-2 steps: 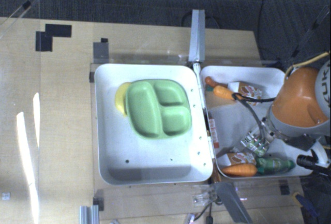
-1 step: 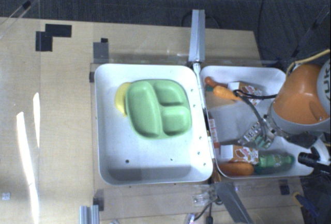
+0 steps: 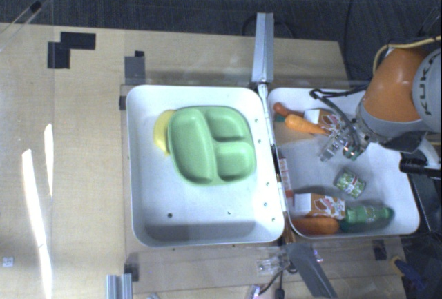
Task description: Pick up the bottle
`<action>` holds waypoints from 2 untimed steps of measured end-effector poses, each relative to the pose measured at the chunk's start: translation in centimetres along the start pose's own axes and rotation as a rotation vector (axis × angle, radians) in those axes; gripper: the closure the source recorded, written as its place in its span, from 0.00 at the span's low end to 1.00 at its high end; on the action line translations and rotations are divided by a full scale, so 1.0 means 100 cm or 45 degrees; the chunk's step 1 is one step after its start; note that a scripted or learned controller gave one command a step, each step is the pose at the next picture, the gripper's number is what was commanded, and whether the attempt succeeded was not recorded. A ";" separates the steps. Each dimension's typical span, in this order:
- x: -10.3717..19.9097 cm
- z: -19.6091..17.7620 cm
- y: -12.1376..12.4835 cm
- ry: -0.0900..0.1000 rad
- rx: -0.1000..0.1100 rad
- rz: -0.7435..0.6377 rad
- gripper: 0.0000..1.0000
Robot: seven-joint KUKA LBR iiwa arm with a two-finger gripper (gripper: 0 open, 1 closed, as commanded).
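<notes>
The bottle (image 3: 368, 214) is green and lies on its side along the near wall of the right bin (image 3: 407, 194), towards its right corner. My gripper (image 3: 338, 146) hangs over the middle of that bin, up and to the left of the bottle and apart from it. Nothing shows in its grasp. The arm's orange band (image 3: 394, 87) sits above the bin's right side.
In the right bin, a carrot (image 3: 301, 123) lies at the far left, a small green can (image 3: 349, 184) sits just above the bottle, and a printed packet (image 3: 323, 205) and an orange item (image 3: 318, 225) lie to the bottle's left. The left bin (image 3: 148, 208) holds a green divided tray (image 3: 210, 144) over a yellow object (image 3: 161, 132).
</notes>
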State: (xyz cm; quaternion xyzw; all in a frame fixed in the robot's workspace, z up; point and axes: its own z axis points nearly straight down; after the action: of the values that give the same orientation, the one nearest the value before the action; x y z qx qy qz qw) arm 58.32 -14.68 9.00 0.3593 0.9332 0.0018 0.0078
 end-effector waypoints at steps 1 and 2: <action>0.000 0.000 0.000 -0.001 0.000 0.000 0.00; 0.027 -0.001 -0.108 -0.002 0.007 0.003 0.00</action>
State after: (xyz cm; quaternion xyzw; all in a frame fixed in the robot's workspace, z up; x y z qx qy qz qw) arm 49.02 -20.87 9.01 0.3603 0.9328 -0.0008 0.0074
